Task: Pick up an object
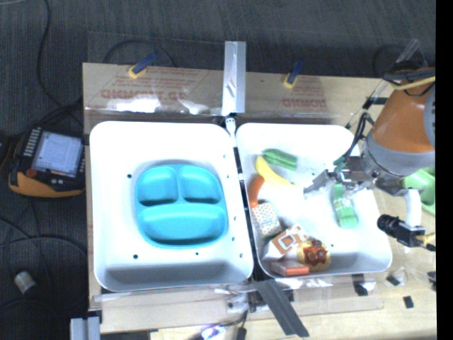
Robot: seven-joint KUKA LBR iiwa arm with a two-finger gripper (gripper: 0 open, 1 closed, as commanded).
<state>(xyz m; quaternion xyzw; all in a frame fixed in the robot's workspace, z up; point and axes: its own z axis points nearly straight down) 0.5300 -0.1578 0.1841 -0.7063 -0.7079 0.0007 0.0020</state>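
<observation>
Camera view, tool (338,183) over right bin (368,257), above green bottle (345,210), grip state unclear

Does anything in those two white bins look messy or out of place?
Nothing looks spilled or broken. The right bin holds its toys in a loose jumble along its left side, some overlapping. The blue tray lies flat, alone in the left bin.

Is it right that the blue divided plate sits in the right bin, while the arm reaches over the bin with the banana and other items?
Not quite. The camera view shows the blue divided plate in the left bin. The arm does reach over the right bin, which holds the banana and other items.
</observation>
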